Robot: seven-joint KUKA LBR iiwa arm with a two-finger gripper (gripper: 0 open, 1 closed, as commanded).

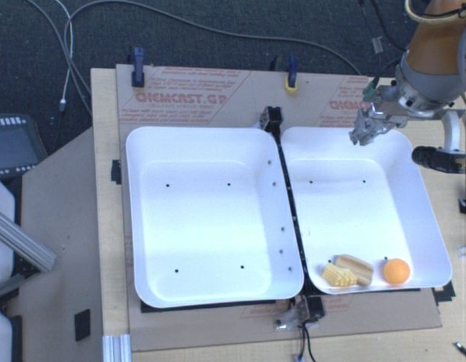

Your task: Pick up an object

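Counter [105,202] of pale wood carries a brown board [218,89] printed with red lettering, and two clamps [137,60] pin that board at its far edge. Well to the left of the fingers lies the left bin [146,225], a shallow white tray showing a few small dark dots on its floor. A black strip [286,194] runs between it and the right bin [421,202], which sits directly below and toward the camera from the fingers.

In the near part of the right bin, well apart from the fingers, three things lie in a row — a yellow ridged piece [338,276] touching a tan roll [355,265] just behind it, then an orange ball [397,271] a little to their right, apart from both.

The fingers [366,129] hang over the far rim of the right bin, near its far right corner, under the grey wrist and orange band of the arm [436,44]. Nothing is seen between them — whether they are apart or together cannot be told from this slant. A black cable [218,17] trails over the dark floor beyond the counter.
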